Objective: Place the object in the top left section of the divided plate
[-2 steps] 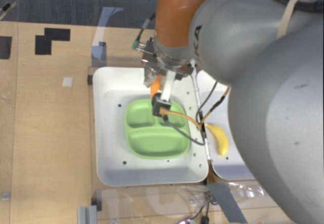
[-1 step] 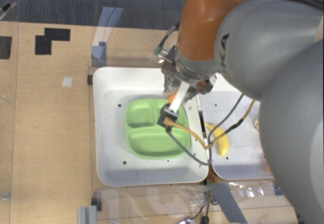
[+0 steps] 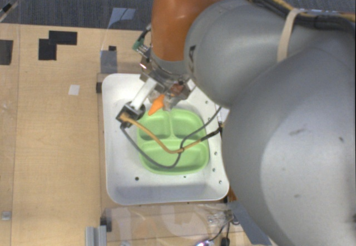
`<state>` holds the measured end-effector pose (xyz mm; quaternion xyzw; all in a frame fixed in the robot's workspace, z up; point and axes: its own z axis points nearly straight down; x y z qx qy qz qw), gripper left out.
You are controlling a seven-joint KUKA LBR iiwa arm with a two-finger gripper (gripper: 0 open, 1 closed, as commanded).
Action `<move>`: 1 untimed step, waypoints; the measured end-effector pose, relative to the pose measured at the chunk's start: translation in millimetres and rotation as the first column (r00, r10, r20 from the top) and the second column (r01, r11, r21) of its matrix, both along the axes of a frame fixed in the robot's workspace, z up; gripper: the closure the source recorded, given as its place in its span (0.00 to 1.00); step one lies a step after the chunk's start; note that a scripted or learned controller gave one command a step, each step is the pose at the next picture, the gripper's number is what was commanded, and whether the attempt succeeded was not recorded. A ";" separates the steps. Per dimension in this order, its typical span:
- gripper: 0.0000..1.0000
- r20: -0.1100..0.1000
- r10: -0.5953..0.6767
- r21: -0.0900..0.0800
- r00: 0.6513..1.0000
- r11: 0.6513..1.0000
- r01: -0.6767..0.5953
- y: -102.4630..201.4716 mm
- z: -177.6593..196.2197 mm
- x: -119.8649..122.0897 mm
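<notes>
A green divided plate (image 3: 167, 128) lies in the white bin (image 3: 119, 183). My gripper (image 3: 160, 100) hangs over the plate's upper left part, reaching down from the orange-banded wrist (image 3: 178, 11). A small orange object (image 3: 156, 105) shows between the fingers, just above the plate's top left section. Whether it touches the plate is not clear. A dark cable (image 3: 161, 147) loops across the plate.
The grey arm (image 3: 278, 100) covers the right side of the view and the bin's right edge. Wooden bench surface (image 3: 50, 139) with black markers (image 3: 55, 43) lies to the left. A grey bracket (image 3: 109, 61) sits at the bin's top left corner.
</notes>
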<state>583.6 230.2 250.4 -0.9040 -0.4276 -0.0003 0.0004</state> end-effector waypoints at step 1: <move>1.00 0.002 0.084 0.001 0.996 0.996 -0.084 -56.7 42.0 -27.3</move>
